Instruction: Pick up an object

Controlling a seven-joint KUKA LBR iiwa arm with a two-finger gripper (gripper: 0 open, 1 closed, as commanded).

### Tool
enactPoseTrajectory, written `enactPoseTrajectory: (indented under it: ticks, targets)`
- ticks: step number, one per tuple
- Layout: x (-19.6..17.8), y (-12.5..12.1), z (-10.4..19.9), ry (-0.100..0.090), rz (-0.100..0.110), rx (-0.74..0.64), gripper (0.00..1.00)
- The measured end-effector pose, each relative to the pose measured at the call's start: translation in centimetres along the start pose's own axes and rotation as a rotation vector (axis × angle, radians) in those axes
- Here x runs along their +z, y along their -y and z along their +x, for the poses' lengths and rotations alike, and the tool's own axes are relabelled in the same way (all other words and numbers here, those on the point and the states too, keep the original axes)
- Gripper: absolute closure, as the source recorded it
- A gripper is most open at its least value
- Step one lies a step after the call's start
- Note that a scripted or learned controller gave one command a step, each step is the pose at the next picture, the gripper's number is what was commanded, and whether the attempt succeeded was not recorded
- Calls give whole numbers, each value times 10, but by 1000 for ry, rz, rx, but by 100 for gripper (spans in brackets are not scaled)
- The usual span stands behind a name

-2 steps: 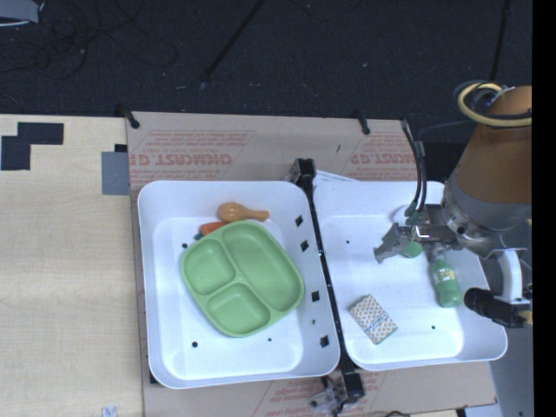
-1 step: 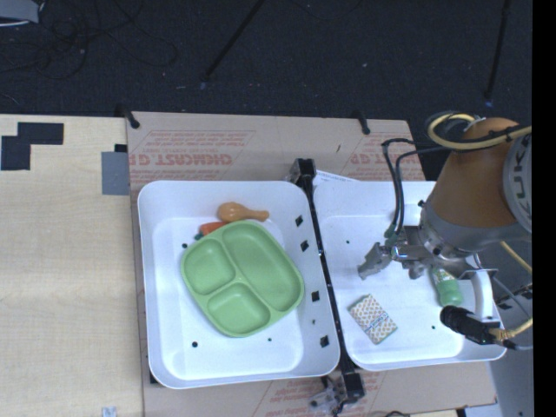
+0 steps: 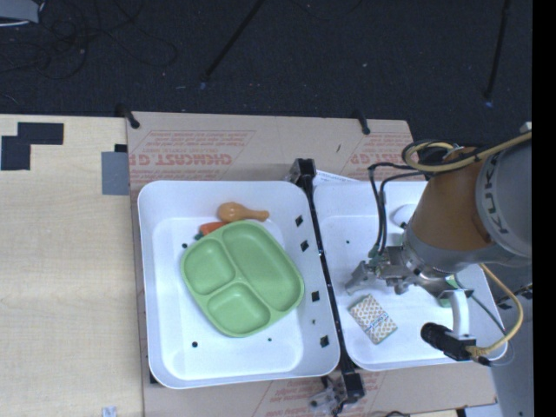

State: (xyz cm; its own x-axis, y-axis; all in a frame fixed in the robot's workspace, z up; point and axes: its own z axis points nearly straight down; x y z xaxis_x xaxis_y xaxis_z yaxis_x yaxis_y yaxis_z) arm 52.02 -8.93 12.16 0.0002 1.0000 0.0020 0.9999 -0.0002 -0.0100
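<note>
Nearest the lens stands the arm [image 3: 456, 211], a smooth grey shell with an orange band, bent down over the right bin [image 3: 346, 233]. Its claw [image 3: 375, 276] is bare metal and hangs low over that bin's floor. From this slanted view, with the wrist crowding it, one cannot tell whether the claw is wide or narrow, and nothing is seen held in it.

Both bins are shallow, white, glossy plastic with rounded corners. The left bin [image 3: 165, 320] lies beyond the claw, across the black divider.

Well apart from the claw, in that left bin, sits a plate [image 3: 241, 276]. It is pale green, matt, rounded and moulded into three compartments, so it looks broad and awkward to pinch. Past the plate's far edge, farther still from the claw, lies an orange spoon [image 3: 239, 213], smooth and probably plastic.

The likeliest target is the packet [image 3: 373, 317], a small flat rectangle with a fine printed pattern that lies on the right bin's floor. It is just beside the claw, on the side toward the bin's near rim, and apart from it. Its long axis runs on a diagonal, from the divider side toward the near-right corner. The claw would probably need a short shift toward that rim, with its closing line across the packet's short width. Being so thin, the packet may slide instead of lifting.
</note>
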Motion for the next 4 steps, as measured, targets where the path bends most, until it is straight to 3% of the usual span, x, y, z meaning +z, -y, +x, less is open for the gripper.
enactPoseTrajectory:
  ticks: [1, 2, 4]
  targets:
    - [36, 1, 1, 1, -4, 0, 0]
    - [24, 0, -2, 2, -5, 7, 100]
    - [-97, -6, 6, 2, -14, -1, 100]
